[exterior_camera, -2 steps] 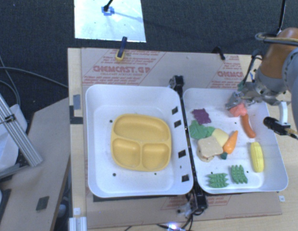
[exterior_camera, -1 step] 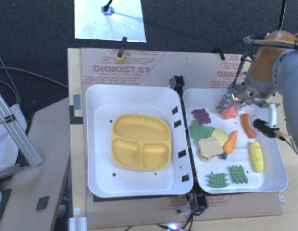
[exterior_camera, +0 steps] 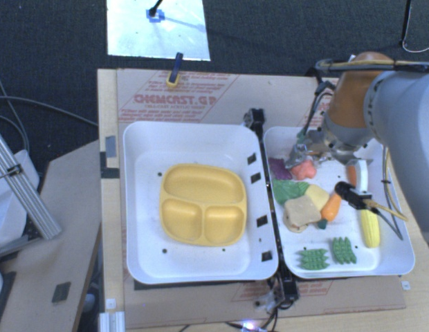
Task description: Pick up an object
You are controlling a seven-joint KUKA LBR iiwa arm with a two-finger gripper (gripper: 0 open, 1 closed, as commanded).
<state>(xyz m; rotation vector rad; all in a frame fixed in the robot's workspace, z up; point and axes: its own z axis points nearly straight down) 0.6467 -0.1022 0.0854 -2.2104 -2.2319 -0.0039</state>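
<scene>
My gripper (exterior_camera: 298, 159) hangs low over the back left part of the right bin (exterior_camera: 394, 258). Its tip is right at a pink-red toy food piece (exterior_camera: 305, 169), touching or nearly touching it. A purple piece (exterior_camera: 279, 167) lies just left of that, and a green leaf piece (exterior_camera: 289, 189) just in front. Further forward are a slice of toast (exterior_camera: 301, 214), a yellow cheese piece (exterior_camera: 317, 198) and an orange carrot (exterior_camera: 331, 207). The arm covers the bin's back right corner.
A yellow corn cob (exterior_camera: 369, 227) and two green pieces (exterior_camera: 313, 258) (exterior_camera: 343, 250) lie toward the right bin's front. The left bin (exterior_camera: 142, 185) holds a yellow divided plate (exterior_camera: 203, 204). A black hinged divider (exterior_camera: 264, 185) runs between the bins.
</scene>
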